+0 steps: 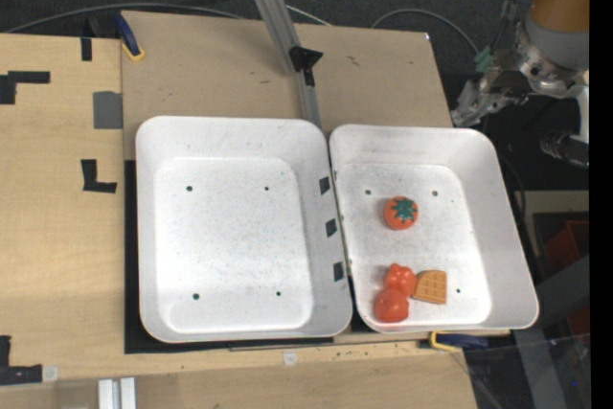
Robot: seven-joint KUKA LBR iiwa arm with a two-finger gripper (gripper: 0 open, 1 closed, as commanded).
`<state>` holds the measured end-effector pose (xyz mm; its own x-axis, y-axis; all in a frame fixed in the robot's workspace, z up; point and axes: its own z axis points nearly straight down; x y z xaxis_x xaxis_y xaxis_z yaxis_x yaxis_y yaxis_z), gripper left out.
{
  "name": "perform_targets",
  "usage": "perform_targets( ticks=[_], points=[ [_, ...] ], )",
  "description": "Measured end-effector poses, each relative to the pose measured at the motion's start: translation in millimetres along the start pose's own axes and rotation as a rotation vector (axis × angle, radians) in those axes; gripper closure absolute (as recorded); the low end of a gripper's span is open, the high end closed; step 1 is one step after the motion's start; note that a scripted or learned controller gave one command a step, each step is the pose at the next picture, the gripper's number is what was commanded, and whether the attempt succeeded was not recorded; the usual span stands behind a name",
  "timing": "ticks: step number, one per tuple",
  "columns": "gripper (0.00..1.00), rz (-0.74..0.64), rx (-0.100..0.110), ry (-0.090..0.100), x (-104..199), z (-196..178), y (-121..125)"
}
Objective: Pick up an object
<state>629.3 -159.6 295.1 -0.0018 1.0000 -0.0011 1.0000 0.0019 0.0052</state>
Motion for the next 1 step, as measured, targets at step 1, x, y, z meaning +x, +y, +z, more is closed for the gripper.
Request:
perform_targets(
  ticks=[1],
  points=[
    [1.0,-0.003,0.008,0.002,48.7,20.3,-17.3]
  ],
)
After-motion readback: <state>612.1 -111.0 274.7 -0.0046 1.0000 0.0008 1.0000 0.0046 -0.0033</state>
